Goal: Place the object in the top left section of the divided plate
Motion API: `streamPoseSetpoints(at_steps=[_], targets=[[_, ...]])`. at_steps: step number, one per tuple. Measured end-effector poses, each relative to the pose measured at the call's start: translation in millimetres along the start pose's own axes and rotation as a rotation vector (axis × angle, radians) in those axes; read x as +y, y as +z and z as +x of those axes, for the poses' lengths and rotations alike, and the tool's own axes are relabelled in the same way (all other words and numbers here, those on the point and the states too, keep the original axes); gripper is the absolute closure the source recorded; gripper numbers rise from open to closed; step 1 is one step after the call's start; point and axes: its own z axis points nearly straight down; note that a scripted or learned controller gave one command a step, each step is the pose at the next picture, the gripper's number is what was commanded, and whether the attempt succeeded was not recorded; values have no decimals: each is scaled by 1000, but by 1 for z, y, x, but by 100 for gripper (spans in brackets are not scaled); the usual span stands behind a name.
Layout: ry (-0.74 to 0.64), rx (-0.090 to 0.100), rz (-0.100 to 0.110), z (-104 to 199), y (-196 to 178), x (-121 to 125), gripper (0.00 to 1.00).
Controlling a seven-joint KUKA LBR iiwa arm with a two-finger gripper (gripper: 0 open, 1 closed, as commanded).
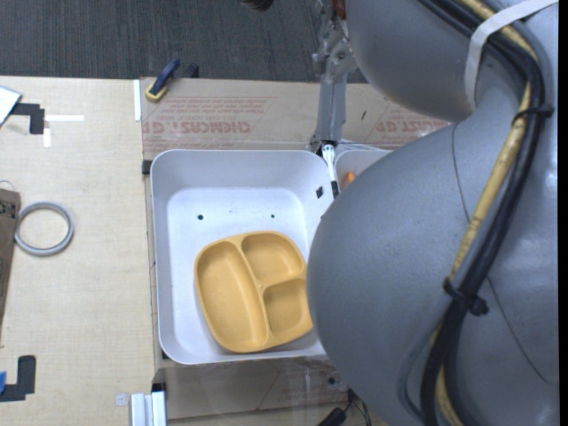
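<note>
In the left bin, the yellow divided plate sits bare — the arm blocks the rest; hand state can't be told. Confirm the grasp before heading for the top left section.

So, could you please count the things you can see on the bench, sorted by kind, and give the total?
White bins: 2, the left bin and the right bin, mostly hidden by the arm
Yellow divided plate: 1
Tape roll: 1
Small orange object: 1, kind cannot be told
Total: 5
</note>
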Motion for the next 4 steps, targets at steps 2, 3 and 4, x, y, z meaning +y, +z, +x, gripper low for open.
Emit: streamPoseSetpoints(at_steps=[2, 3, 4], targets=[[1, -8, -1, 1, -14, 2, 100], [0, -12, -1, 1, -21, 2, 100], [-3, -17, -1, 1, -28, 2, 100]])
